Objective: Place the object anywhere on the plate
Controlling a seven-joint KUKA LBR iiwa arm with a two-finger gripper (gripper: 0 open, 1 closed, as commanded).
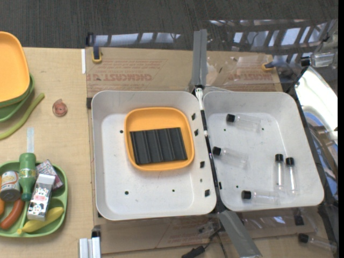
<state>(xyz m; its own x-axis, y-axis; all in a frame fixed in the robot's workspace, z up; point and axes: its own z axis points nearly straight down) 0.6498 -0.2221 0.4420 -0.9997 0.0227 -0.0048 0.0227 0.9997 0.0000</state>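
Observation:
An orange square plate (159,120) sits in the left white bin (107,198), toward its back. A dark grey ribbed rectangular pad (159,145) lies flat on the plate and covers most of its middle. Several clear vials with black caps lie scattered in the right white bin (306,144), among them one near the back (240,122) and a pair side by side at the right (285,173). A pale link of the arm (318,94) hangs over the right bin's far right edge.
A green tray (56,216) with toy food stands at the bench's front left. Stacked orange and green dishes (11,74) are at the far left. A small pink piece (59,108) lies on the bench. A metal rack (258,36) runs behind the bins.

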